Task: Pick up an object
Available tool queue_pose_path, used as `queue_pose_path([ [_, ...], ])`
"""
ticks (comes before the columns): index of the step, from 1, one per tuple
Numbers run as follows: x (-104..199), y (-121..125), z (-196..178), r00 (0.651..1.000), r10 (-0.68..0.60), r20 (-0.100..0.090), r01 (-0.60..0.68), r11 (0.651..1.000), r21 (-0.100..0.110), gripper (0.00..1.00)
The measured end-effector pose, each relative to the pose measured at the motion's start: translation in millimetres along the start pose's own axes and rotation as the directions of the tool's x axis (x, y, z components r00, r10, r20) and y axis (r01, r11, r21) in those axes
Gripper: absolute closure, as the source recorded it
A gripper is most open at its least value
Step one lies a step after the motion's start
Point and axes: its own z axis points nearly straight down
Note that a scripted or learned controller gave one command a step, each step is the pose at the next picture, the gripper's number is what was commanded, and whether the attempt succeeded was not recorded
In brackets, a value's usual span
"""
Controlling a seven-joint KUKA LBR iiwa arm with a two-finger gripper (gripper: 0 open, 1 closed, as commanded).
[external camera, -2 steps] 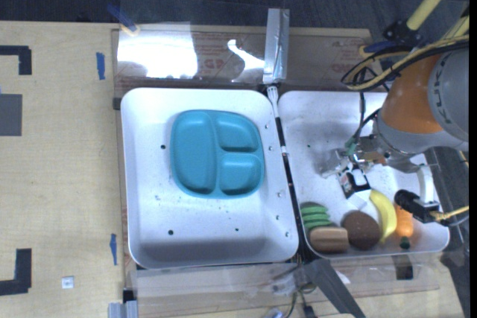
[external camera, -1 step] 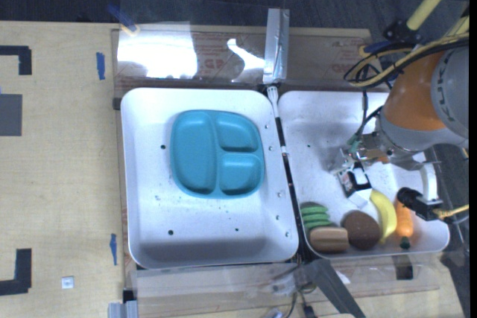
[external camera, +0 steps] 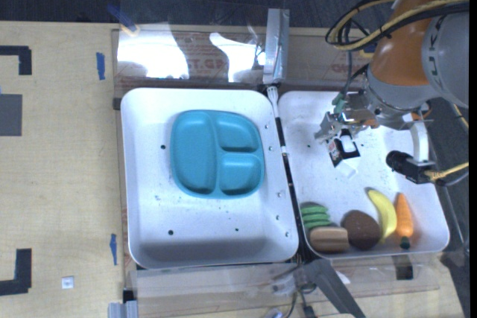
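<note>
The grey arm with its orange band reaches in from the right, its two-finger gripper (external camera: 340, 139) low over the far part of the right-hand shallow white bin (external camera: 436, 233); how it is set cannot be told. Along that bin's near edge lie a green ridged piece (external camera: 314, 215), a tan block (external camera: 329, 238), a brown rounded fruit (external camera: 361, 229), a yellow banana (external camera: 384, 211) and an orange carrot (external camera: 403, 216). The left-hand white bin (external camera: 141, 182) holds a blue divided plastic plate (external camera: 217, 153).
</note>
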Motion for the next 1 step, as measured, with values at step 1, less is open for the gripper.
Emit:
queue_pose_path([
  [1, 7.8, 3.3, 4.1, 0.996, 0.092, 0.002, -0.092, 0.996, 0.007, 1.00],
])
